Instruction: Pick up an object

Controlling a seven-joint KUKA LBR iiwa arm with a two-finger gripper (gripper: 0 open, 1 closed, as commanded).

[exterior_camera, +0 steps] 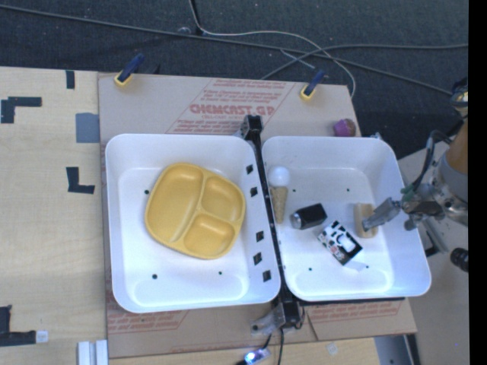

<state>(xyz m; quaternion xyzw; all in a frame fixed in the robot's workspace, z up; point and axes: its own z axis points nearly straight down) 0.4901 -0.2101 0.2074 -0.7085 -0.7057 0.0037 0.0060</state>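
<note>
Two bins (122, 204): a yellow tray (195, 210) left; gripper (374, 219) over the right one, its grip unclear from here.

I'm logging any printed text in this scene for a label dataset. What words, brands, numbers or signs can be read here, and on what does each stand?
"CHEMCAST GP", red print on the brown board under the bins, behind the left bin.
Smaller red lines above and below that word on the same board: too blurred to read.
Red print on the board's front strip: too blurred to read.
Black-and-white pattern on the small card in the right bin: no legible text.
</note>
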